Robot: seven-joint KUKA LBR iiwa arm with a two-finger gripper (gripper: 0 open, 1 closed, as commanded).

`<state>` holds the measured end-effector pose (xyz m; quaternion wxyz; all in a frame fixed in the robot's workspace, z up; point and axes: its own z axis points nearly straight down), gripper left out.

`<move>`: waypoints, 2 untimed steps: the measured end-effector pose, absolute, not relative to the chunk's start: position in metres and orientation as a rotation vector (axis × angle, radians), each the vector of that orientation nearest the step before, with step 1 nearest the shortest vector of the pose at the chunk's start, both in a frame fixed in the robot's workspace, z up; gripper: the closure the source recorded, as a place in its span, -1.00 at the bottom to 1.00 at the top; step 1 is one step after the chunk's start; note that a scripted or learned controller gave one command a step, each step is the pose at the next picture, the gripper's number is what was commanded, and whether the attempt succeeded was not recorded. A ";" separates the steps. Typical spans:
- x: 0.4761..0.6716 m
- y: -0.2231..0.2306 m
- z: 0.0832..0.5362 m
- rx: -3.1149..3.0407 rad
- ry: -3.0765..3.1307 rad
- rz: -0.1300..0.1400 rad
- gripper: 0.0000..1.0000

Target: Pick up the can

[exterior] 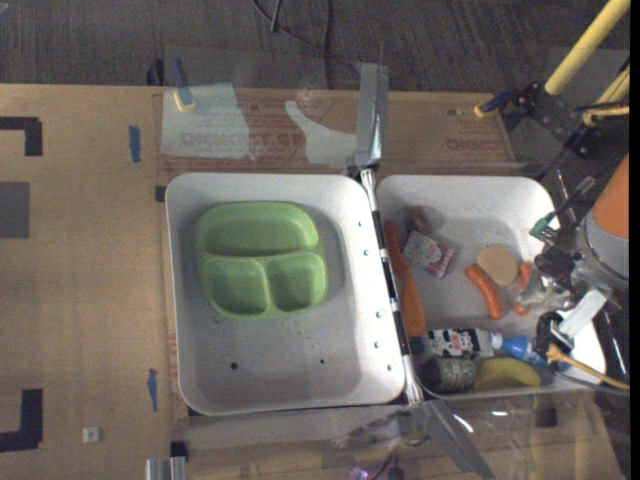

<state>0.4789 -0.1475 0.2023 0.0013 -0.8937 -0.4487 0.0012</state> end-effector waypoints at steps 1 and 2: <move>0.479 -0.211 0.198 -2.879 -1.257 0.002 1.00; 0.532 -0.199 0.303 -3.063 -0.696 0.003 1.00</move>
